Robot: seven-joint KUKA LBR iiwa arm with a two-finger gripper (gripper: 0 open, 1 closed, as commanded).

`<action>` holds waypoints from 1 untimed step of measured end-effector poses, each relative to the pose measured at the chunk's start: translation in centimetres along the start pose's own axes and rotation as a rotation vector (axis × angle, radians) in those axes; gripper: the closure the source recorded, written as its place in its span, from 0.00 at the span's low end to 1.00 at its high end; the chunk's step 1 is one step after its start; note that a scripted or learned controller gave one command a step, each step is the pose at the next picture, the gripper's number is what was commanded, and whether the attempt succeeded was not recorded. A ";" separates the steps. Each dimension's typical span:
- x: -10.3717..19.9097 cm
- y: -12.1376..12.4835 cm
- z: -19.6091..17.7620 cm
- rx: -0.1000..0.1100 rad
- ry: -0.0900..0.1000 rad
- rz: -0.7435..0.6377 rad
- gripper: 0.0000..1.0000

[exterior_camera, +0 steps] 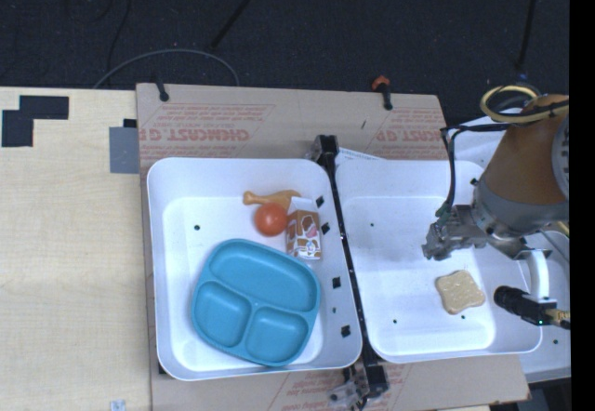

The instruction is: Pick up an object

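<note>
The gripper (444, 243) hangs just above and to the left of the toast slice (460, 291) in the right bin (418, 344), probably lining up for a grasp; if it is open or closed, I cannot tell.

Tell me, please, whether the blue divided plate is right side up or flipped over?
Right side up: the blue divided plate lies flat in the left bin, its three hollow compartments facing upward.

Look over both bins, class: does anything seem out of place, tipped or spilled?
Nothing is spilled or broken. The blue plate sits slightly askew in the left bin, beside a tomato and small carton. A slice of toast lies flat in the right bin.
</note>
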State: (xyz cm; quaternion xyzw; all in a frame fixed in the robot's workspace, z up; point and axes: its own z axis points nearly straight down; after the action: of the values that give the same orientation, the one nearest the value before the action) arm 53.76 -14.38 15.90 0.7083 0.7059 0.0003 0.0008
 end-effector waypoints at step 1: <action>0.4 0.2 -4.3 0.001 0.001 -0.004 1.00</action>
State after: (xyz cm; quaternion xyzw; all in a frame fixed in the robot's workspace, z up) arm 53.96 -14.01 20.18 0.7067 0.7075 0.0002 0.0001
